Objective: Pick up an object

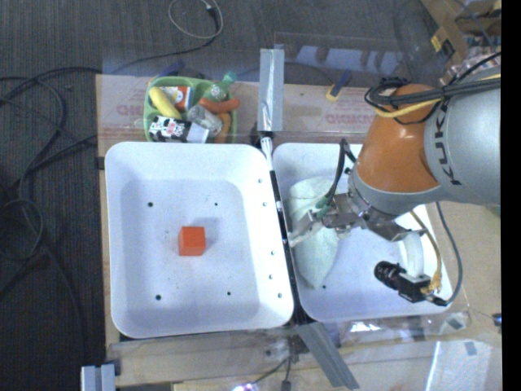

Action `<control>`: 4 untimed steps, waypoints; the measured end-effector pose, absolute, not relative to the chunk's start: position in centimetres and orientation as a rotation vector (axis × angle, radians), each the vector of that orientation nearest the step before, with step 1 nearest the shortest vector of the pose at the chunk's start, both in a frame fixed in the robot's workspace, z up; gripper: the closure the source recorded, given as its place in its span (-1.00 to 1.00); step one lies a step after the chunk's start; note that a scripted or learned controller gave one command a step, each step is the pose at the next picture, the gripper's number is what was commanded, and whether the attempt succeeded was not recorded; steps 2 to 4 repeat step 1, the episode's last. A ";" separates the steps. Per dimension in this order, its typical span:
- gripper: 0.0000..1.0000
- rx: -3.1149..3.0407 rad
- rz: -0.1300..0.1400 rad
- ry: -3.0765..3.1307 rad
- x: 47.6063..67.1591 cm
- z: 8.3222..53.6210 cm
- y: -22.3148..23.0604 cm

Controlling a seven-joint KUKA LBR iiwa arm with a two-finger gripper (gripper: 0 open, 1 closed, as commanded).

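Camera view: left bin [130,177] holds orange cube [192,240]; right bin [358,300] holds pale cloth [313,235]; tool [326,218] state unclear.

arm [456,149] cut off right, cloth [313,235] partly hidden

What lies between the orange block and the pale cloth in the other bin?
Camera view: bare floor of the left bin, then the bins' rims, between orange block and cloth.
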State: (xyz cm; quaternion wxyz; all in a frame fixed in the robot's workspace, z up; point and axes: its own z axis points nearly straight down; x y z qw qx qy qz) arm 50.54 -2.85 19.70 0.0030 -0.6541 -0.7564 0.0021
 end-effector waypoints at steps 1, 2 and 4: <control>-1.00 -2.149 0.006 -2.286 56.3 13.1 -10.4; -1.00 -2.149 0.006 -2.286 56.3 13.1 -10.4; -1.00 -2.149 0.006 -2.286 56.3 13.1 -10.4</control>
